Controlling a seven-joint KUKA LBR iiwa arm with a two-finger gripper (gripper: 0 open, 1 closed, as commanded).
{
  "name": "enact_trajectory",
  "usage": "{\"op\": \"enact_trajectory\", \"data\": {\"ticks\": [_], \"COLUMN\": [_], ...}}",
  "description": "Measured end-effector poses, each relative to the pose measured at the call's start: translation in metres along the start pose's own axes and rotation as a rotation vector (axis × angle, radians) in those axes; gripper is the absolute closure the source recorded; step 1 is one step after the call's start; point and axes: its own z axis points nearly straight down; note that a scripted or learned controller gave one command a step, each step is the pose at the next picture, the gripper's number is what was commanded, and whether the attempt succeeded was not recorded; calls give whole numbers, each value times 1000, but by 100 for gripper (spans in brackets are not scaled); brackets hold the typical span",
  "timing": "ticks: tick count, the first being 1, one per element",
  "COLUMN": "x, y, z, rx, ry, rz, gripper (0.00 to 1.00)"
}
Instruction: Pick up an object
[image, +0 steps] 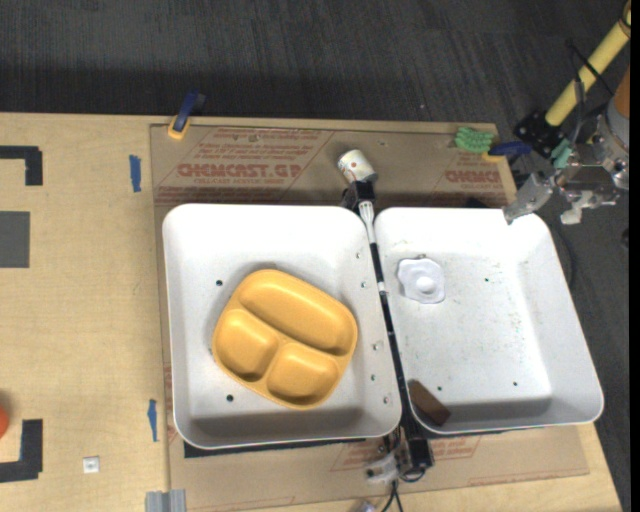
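Two white bins (190, 240) side by side on a wooden bench (70, 300)

A robotics lab: taped, clamped board (330, 165) under two white bins (190, 300) on a bench (70, 300).

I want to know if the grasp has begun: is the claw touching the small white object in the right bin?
Apart. In the camera view the claw hangs at the right bin's far right corner, with bare bin floor between it and the small white object.
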Motion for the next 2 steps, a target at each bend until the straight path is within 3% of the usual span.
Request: {"op": "enact_trajectory", "data": {"ticks": [1, 2], "x": [36, -35], "y": [0, 12], "z": [128, 188], "rx": [0, -2], "ry": [0, 0], "rz": [-327, -525], "gripper": [0, 0]}}
